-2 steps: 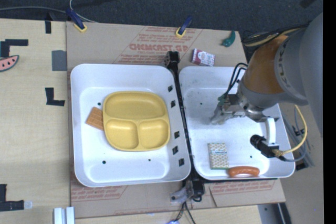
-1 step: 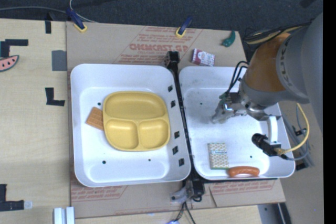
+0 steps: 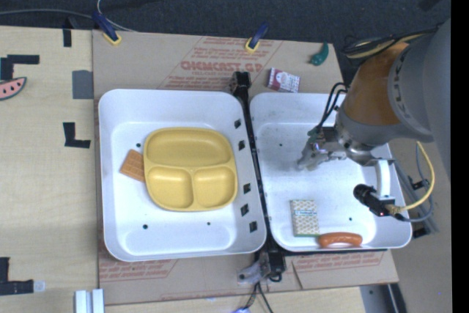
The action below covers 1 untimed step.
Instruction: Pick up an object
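Note:
In the right bin (image 3: 286,113) a small pale patterned packet (image 3: 305,217) lies near the front, and an orange sausage-shaped object (image 3: 340,239) rests against the front wall. My gripper (image 3: 314,157) hangs low over the middle of the right bin, behind the packet, with nothing seen between its fingers. The left bin (image 3: 117,128) holds a yellow divided plate (image 3: 192,167) with a brown flat piece (image 3: 133,166) tucked at its left edge.
The arm's grey body with its orange band (image 3: 381,95) covers the right bin's back right part. A small red-and-white packet (image 3: 283,80) lies on the cardboard behind the bins, with a green clip (image 3: 319,54) and yellow clamps (image 3: 256,41) nearby.

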Motion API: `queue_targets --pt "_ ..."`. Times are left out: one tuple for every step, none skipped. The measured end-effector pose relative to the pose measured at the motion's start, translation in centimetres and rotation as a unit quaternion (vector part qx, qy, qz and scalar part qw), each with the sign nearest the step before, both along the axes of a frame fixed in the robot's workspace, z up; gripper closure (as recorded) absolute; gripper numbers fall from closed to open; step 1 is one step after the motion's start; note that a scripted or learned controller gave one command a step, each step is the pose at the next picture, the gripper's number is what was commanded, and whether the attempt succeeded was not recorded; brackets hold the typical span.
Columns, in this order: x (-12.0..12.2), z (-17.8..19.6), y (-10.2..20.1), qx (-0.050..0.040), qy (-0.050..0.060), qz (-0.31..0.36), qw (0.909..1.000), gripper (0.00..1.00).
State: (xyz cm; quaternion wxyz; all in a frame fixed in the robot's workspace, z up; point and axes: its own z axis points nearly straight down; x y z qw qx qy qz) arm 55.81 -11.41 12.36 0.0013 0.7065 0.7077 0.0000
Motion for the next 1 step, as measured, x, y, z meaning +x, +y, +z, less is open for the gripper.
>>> queue_targets --pt "0.02 0.93 0.05 0.0003 0.000 0.000 1.0000 1.00"
